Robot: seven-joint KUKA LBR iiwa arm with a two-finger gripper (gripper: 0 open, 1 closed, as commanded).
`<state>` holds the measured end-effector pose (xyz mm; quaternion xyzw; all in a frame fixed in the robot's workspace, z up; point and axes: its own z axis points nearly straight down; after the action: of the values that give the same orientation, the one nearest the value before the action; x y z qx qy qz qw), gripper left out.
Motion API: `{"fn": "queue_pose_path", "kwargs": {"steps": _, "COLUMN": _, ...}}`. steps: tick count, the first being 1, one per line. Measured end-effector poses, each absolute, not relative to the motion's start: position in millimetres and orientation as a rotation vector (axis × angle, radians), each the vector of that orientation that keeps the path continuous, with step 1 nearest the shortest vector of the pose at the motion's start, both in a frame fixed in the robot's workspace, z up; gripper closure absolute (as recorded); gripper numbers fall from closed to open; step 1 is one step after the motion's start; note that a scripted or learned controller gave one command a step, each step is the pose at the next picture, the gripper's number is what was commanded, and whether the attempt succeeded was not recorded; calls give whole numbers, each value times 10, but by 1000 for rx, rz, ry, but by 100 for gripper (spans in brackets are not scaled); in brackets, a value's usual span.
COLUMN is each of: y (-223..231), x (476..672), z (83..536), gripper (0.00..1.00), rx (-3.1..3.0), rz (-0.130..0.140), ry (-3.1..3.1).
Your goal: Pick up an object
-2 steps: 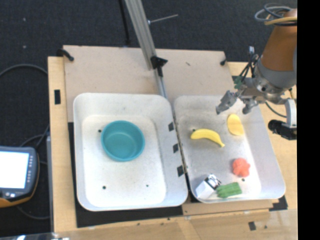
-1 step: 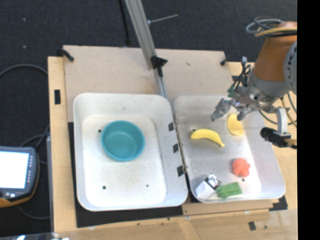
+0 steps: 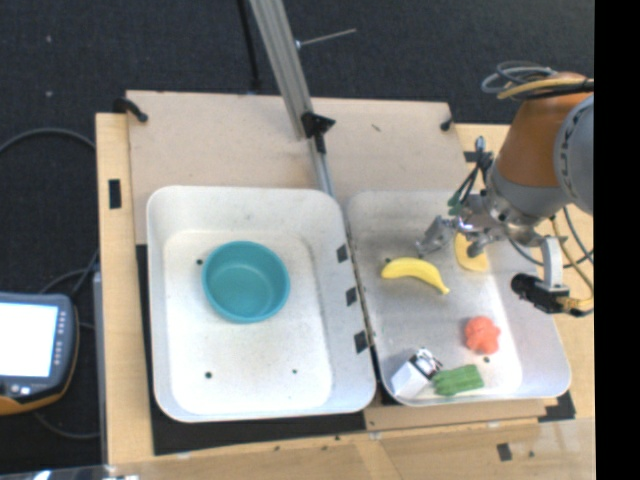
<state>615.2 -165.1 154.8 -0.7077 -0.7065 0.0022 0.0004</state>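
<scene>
The right bin (image 3: 530, 383) holds a yellow banana (image 3: 415, 273) near its middle. A red lumpy object (image 3: 482, 334) lies lower right, and a green block (image 3: 458, 380) sits by a small white and silver item (image 3: 414, 368) at the front edge. A small yellow piece (image 3: 472, 255) sits in the bin's far right part. My gripper (image 3: 455, 232) hangs low over the far part of this bin, just up and right of the banana and right beside the yellow piece. It is open, with one finger (image 3: 436, 236) reaching out to the left and nothing between the fingers.
A teal bowl (image 3: 246, 281) stands in the left bin (image 3: 170, 388). A slanted metal pole (image 3: 290, 63) rises from behind the bins' divider. A handheld screen (image 3: 30, 348) rests off the bench at the left. The arm's cables (image 3: 548, 293) hang over the right bin's right rim.
</scene>
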Motion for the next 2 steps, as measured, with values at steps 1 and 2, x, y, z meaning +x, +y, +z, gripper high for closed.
{"fn": "queue_pose_path", "kwargs": {"steps": 1, "y": -1652, "x": 6173, "z": 1691, "gripper": 100, "rx": -2228, "rz": -3, "ry": -2221}}
{"fn": "queue_pose_path", "kwargs": {"steps": 2, "y": -1756, "x": 6158, "z": 2216, "gripper": 100, "rx": -2227, "rz": -5, "ry": -2224}}
